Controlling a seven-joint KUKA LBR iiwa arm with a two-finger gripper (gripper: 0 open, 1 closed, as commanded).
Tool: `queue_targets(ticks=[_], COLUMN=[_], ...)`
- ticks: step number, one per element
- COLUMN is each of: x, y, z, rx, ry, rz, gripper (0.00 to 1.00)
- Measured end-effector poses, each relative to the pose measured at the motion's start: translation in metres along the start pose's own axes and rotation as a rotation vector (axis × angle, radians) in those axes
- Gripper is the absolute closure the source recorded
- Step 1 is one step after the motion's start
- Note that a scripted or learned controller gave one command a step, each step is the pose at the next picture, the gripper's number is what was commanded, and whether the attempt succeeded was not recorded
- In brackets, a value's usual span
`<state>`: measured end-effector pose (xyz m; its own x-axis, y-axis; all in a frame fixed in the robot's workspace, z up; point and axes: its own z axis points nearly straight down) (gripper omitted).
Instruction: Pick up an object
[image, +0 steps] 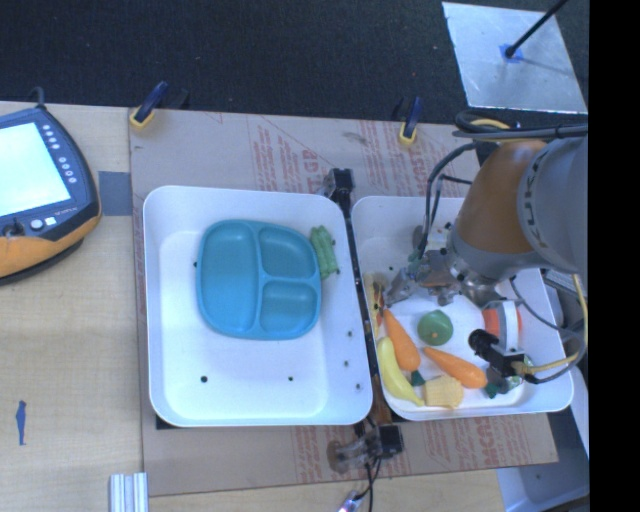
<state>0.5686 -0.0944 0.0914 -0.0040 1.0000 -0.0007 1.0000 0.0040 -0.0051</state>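
Observation:
My gripper (418, 282) hangs low over the right bin (552, 398), near its left wall, with the grey and orange arm (510, 205) above it. Just below it lie a green round toy (435, 326), two orange carrots (402, 340) (457, 366), a yellow banana (394, 377) and a pale yellow wedge (443, 393). A red and white piece (502, 322) lies to the right, partly behind cables. I see nothing held in the gripper.
The left bin (170, 330) holds a blue divided plate (261, 278) with a small green toy (324, 250) at its right edge. A tablet-like pendant (40, 190) lies at the far left of the bench. Clamps (148, 105) sit at the back edge.

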Motion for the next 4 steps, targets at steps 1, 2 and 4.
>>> queue_targets(ticks=[1, 2, 4], x=[-0.054, -0.084, -0.117], y=[0.060, 0.084, 0.087], z=[-0.001, 0.000, -0.001], rx=[-0.003, 0.017, 0.002], ry=[0.000, 0.008, 0.004], rz=[0.002, -0.001, -0.002], gripper=[0.00, 0.00, 0.00])
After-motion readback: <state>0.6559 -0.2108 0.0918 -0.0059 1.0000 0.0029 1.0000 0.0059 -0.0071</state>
